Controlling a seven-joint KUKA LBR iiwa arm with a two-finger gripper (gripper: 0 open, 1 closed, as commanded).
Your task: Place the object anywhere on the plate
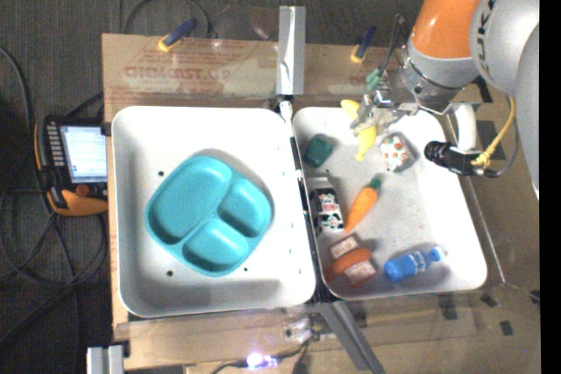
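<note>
The arm (478, 4) reaches in from three o'clock and hangs over the top edge of the right bin (465, 228). Its claw (372, 105) sits at the bin's twelve o'clock corner, just above a yellow banana (364, 136); I cannot tell whether the claw is open or closed, or whether anything lies between its tips. The banana lies in the right bin near the upper rim. Beside it, toward three o'clock, is a small white ball with red spots (396, 153). A dark green piece (317, 150) lies toward nine o'clock of the banana. A carrot (363, 202) lies tilted in the bin's middle, a blue bottle (414, 263) toward five o'clock. The teal plate (209, 213), with three compartments, sits in the left bin (131, 276), well apart from the claw.
</note>
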